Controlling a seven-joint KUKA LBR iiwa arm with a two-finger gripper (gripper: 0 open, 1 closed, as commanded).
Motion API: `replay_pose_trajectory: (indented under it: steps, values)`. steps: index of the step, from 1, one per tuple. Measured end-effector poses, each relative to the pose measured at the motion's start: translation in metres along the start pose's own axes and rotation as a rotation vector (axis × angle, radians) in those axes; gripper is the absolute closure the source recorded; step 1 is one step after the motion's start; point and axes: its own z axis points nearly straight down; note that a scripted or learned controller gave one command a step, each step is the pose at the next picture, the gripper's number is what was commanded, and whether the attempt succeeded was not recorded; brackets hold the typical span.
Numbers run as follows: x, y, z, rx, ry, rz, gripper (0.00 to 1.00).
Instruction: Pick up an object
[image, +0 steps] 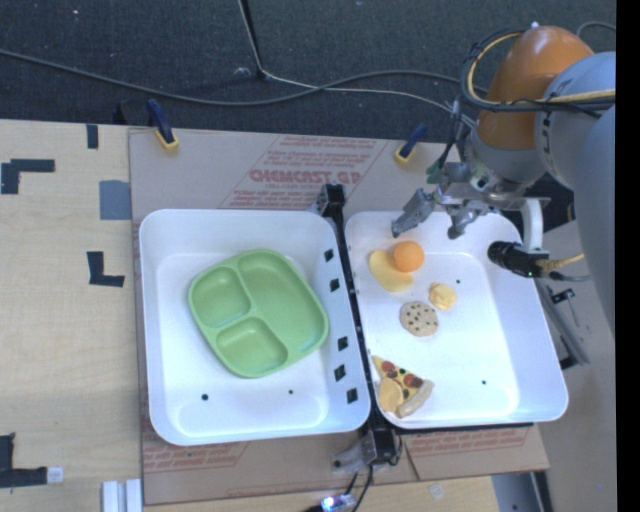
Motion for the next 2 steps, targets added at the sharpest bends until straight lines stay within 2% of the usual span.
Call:
replay_pose_trajectory:
  steps: [1,2]
  values:
    - [0.000,0.002,-0.010,-0.014,-0.001,-0.003,0.00]
    - [-0.007,0.008,0.048,-0.011,-0.003,-0.002,0.00]
